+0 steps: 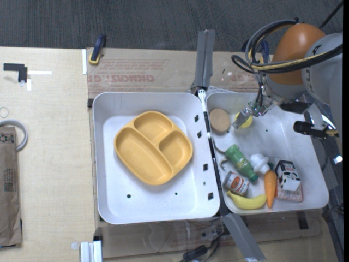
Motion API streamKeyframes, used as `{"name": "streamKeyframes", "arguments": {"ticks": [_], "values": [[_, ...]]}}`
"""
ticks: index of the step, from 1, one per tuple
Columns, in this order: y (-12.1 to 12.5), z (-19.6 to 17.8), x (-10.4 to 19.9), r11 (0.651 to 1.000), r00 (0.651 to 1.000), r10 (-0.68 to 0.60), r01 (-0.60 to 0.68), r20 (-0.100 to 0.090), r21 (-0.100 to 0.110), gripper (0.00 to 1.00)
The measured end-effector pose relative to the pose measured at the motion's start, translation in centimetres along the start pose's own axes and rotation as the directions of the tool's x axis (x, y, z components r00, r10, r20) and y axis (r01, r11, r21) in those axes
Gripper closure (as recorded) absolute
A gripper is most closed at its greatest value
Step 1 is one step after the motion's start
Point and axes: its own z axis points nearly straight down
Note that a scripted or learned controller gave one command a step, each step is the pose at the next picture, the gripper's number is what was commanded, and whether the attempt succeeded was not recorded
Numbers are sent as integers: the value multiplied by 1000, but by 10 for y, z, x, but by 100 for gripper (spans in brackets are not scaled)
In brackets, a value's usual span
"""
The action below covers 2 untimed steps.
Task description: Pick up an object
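- gripper low in right bin, at its 11 o'clock corner; touching yellow lemon
- finger state: cannot tell
- lemon directly under tips, slightly toward 7 o'clock; round cookie at 9 o'clock

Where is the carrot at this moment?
The carrot lies in the right bin, near its front edge, between the small carton on its right and the banana on its left.

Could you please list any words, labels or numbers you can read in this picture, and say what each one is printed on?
Red print on the cardboard sheet behind the bins: seen upside down, too blurred to read.
Label on the small can: too small to read.
Print on the milk carton: too small to read.
Marks on the brown paper bag: unreadable.
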Motion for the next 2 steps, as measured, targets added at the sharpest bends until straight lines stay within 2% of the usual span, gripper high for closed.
{"name": "streamKeyframes", "arguments": {"ticks": [1,2], "values": [[-6,-35,-9,997,997,80,-80,1,-2,100],[27,-129,39,987,987,163,-163,0,0,100]]}}
